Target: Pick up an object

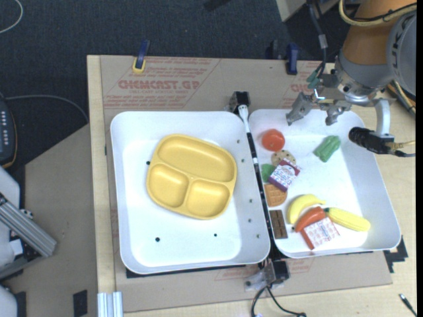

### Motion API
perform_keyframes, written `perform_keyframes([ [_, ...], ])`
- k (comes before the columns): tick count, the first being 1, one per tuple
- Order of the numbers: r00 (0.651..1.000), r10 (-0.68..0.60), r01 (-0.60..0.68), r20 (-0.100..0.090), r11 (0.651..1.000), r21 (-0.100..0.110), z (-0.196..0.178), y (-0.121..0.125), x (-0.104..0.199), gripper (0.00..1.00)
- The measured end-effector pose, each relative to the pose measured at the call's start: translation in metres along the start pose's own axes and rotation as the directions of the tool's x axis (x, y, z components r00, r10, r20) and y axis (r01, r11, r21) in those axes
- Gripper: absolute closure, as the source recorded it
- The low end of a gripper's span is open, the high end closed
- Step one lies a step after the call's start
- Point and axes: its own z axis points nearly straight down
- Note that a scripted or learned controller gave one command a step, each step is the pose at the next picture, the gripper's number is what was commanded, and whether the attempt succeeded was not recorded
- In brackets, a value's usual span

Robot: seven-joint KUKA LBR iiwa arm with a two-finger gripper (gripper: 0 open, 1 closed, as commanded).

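Yellow plastic tray with three compartments sits in the left bin, tilted a little, nothing in it. Right bin holds the loose items. Red tomato-like ball near the bin's upper left. Green block to its right, lying apart from the rest. Below the ball: a round cookie, a small purple-and-white packet, a bit of green at the divider side, a tan waffle-like piece. Brown bar lies along the left wall. Two yellow bananas flank an orange-red piece and a red-and-white packet near the front edge.

Gripper hangs over the right bin's back rim, above the green block and the ball, touching neither. Fingers spread apart, nothing between them. Orange band of the arm shows at upper right.
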Motion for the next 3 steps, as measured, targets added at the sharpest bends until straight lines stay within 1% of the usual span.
perform_keyframes([
  [1, 1.0, -0.002, 0.002, 0.002, 1.0, -0.015, -0.009, 0.003, 0.0, 0.0],
  [2, 1.0, -0.002, 0.002, 0.002, 1.0, -0.012, 0.039, -0.006, 0.003, 0.0],
  [3, 1.0, -0.002, 0.002, 0.001, 1.0, -0.011, 0.099, 0.0, 0.002, 0.0],
])
